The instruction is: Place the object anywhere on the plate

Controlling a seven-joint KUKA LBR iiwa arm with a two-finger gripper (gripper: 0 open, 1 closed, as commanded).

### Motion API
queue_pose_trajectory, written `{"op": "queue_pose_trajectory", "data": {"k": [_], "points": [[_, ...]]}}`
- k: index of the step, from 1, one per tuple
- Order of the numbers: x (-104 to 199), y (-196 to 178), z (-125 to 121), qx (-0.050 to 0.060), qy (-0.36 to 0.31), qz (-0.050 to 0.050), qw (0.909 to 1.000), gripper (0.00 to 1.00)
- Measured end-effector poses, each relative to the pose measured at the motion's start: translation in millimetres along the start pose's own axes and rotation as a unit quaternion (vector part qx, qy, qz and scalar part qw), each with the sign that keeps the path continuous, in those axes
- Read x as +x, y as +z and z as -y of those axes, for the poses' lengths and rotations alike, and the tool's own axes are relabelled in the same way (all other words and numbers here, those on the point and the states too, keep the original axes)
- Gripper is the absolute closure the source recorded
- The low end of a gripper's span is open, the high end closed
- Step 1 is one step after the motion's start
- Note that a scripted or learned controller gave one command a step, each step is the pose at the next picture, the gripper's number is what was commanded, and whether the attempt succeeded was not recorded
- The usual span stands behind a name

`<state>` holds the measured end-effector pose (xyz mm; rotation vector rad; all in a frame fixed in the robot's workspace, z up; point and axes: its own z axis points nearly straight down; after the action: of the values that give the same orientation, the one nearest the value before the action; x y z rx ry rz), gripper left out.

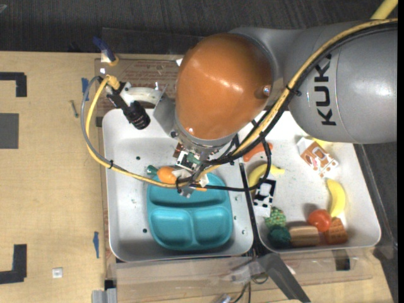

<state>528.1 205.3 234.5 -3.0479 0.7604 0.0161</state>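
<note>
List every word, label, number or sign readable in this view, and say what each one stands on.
"KU": black letters on the grey arm, cut off where the casing curves away.
Black-and-white square marker on the card between the bins: a pattern, no words.
Print on the small orange-and-white carton in the right bin: too blurred to read.
</note>
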Motion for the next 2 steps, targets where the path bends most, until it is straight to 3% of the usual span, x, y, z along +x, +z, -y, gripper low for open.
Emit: {"op": "queue_pose_trajectory", "data": {"k": [2], "points": [[-0.6, -23.6, 4.9, 0.008, 0.003, 0.0, 1.0, 1.0]]}}
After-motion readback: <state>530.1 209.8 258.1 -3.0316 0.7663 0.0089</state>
